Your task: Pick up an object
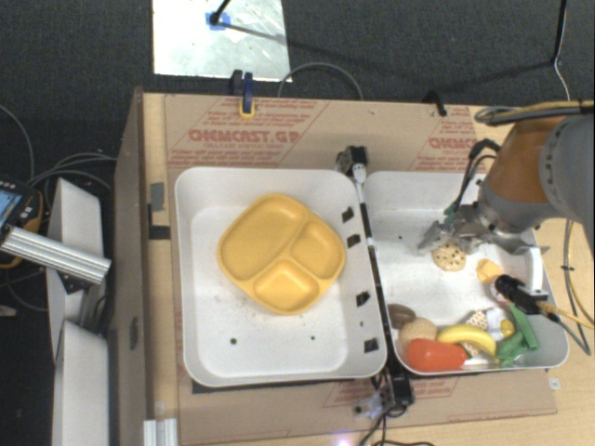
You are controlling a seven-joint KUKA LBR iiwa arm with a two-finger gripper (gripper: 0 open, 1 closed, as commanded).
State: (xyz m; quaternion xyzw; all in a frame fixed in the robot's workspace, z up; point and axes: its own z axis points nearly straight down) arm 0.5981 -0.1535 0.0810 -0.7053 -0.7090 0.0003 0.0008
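Camera view has the arm point(544, 170) reaching in from the right edge over the right bin point(409, 203), its gripper point(444, 235) low at centre right of the frame, just above a round cookie point(449, 258). Whether the fingers are released or clenched I cannot tell, and nothing shows between them. By my reading, no pick is made yet; a grasp and a lift remain. A banana point(468, 338) and a red pepper point(434, 355) lie at lower right, and a yellow plate point(281, 253) sits in the left bin point(209, 342)
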